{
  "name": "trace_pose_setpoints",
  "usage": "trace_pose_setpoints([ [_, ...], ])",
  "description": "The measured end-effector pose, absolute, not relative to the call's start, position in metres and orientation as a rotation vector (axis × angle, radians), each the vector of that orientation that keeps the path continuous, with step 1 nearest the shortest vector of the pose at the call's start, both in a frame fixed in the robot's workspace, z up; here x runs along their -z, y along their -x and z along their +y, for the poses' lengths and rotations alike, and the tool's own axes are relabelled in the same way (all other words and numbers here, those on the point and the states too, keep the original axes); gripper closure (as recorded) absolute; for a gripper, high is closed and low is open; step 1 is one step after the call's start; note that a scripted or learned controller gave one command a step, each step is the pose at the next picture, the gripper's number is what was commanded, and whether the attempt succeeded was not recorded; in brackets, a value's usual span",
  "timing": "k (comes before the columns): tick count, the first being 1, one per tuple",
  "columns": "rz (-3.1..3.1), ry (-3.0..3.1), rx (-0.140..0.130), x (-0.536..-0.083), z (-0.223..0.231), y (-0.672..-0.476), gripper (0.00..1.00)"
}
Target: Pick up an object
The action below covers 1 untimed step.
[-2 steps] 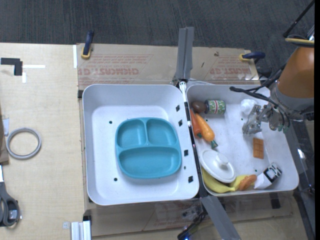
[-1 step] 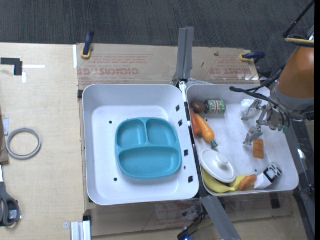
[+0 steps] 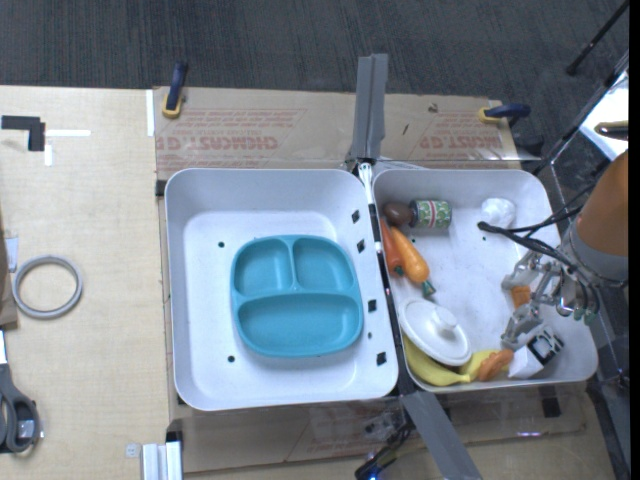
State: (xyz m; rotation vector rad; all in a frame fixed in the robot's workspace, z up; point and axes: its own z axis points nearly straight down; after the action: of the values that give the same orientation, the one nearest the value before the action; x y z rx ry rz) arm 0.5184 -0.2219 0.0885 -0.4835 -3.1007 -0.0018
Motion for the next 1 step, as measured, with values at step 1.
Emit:
trace_pose_setpoints([
  [1,-3.055,0.711,0.002,-0.0881,-0.189,-0.5062,0.0],
])
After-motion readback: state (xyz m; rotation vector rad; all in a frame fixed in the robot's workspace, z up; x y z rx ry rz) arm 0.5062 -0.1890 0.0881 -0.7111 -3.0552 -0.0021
